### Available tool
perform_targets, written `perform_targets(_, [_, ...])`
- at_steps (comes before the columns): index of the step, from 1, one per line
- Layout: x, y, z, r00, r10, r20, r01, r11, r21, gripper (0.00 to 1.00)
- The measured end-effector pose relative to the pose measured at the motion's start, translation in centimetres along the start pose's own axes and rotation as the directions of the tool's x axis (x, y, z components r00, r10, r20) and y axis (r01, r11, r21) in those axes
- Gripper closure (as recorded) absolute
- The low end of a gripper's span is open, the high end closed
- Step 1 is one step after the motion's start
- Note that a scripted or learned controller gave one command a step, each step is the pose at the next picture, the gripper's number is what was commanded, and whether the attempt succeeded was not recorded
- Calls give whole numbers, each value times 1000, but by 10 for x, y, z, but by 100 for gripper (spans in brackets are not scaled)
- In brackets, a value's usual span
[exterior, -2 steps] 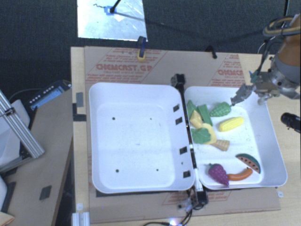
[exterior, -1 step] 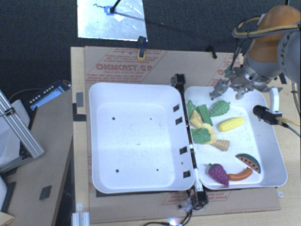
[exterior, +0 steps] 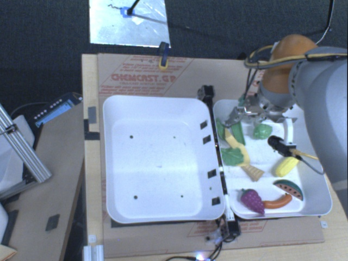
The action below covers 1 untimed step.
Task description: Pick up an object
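Toy food, small and most likely hollow plastic — light, stiff, smooth-skinned, prone to skate off a finger rather than crush. Heaped in the right bin [exterior: 325, 200], right of frame centre: green pepper-like piece [exterior: 237, 131] and pale banana [exterior: 237, 144] toward the upper left of that bin, green leafy piece [exterior: 233, 156] just below, small green lump [exterior: 262, 130] further right. Lower down: cone [exterior: 253, 172], corn cob [exterior: 286, 166], purple grapes [exterior: 252, 199], orange carrot [exterior: 276, 202], watermelon slice [exterior: 287, 188].

Best taken across the narrow waist — long pieces mid-length, round ones at the widest girth; thin slice and leaf likely awkward.

Gripper [exterior: 246, 116] low over the bin's upper part, close above the pepper and the green lump. Opening impossible to judge from this slant; nothing visibly caught in it. Left bin [exterior: 114, 145] at frame centre, white.
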State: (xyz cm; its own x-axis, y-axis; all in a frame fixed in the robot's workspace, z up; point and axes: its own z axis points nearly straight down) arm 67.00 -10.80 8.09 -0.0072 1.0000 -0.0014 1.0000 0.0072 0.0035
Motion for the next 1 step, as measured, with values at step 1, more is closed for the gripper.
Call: perform_targets(1, [0, 0, -16, 1000, -1, -1, 1, 1000, -3, 100])
